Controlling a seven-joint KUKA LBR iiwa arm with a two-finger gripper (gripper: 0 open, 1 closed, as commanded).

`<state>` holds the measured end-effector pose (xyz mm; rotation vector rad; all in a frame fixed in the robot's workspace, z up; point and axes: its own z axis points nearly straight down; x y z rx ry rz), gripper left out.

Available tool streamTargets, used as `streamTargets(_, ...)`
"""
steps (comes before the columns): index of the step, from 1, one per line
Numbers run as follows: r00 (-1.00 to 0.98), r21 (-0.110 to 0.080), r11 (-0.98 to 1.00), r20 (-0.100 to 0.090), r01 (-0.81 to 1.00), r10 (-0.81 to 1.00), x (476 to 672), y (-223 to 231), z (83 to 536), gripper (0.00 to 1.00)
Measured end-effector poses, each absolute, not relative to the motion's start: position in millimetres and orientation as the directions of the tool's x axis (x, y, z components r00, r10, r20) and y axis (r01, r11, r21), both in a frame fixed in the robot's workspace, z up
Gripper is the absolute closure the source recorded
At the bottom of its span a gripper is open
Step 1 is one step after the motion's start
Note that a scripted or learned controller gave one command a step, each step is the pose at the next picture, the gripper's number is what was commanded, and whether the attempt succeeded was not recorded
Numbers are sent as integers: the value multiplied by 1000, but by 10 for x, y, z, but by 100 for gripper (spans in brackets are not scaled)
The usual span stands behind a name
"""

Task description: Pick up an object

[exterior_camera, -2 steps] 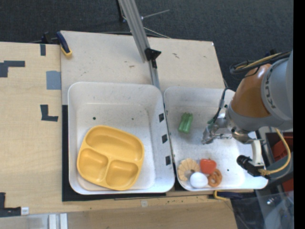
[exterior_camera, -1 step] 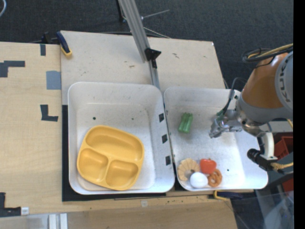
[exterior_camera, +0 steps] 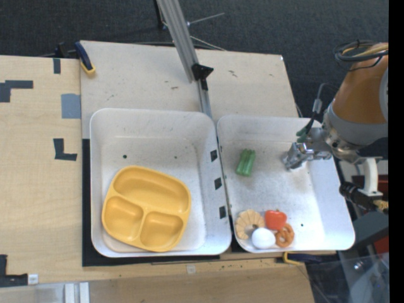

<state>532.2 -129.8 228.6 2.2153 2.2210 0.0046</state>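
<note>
From my desk I see the claw [exterior_camera: 295,159] hanging low over the right bin [exterior_camera: 328,201], toward its far right side, with the arm [exterior_camera: 356,100] reaching in from the right; I cannot tell from this slant how the claw stands, and nothing visible sits in it. The nearest candidate is the green piece [exterior_camera: 245,161], lying on the bin floor to the left of the claw, apart from it and clear of the other items, which I judge makes it the easiest pick. The rest are bunched in the near left corner of that bin: a red piece [exterior_camera: 275,219], a white ball [exterior_camera: 263,237], a pretzel [exterior_camera: 285,235] and a tan ridged piece [exterior_camera: 248,222], touching one another and crowding the wall, so a clean grasp there looks harder. The left bin [exterior_camera: 151,131] holds a yellow tray [exterior_camera: 146,208] with three compartments, lying flat at its near side. Both bins rest side by side on a pale table [exterior_camera: 139,74] that is scuffed and speckled; a metal rail [exterior_camera: 180,30] slants down toward the gap between them. Around the table the floor [exterior_camera: 265,11] is dark carpet, and a wood panel [exterior_camera: 31,169] with grey tape marks lies to the left.
</note>
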Motion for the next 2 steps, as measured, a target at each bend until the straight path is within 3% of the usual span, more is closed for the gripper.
streamTargets(1, -2, 4, 2, -1, 1000, 1000, 5332, -1297, 2801, 100)
streamTargets(2, -5, -2, 5, 1, 1000, 1000, 5413, -820, 2607, 100)
